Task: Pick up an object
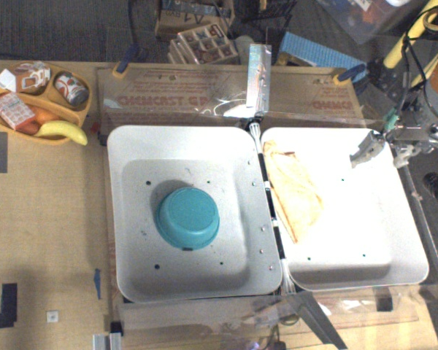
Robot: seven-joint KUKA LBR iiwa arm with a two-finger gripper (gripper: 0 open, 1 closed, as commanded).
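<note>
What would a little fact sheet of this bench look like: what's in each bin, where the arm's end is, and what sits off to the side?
left bin: one upturned teal bowl, near its middle
right bin: a crumpled yellowish cloth, along its left wall
gripper: over the right bin's upper right corner, nothing between its fingers
gripper to cloth: apart
side of bench: a yellow tray at upper left with a banana and packaged items
task state: no object picked up yet

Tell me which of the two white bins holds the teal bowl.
The left bin holds the teal bowl, upside down. The right bin holds a yellowish cloth by its left wall.
</note>
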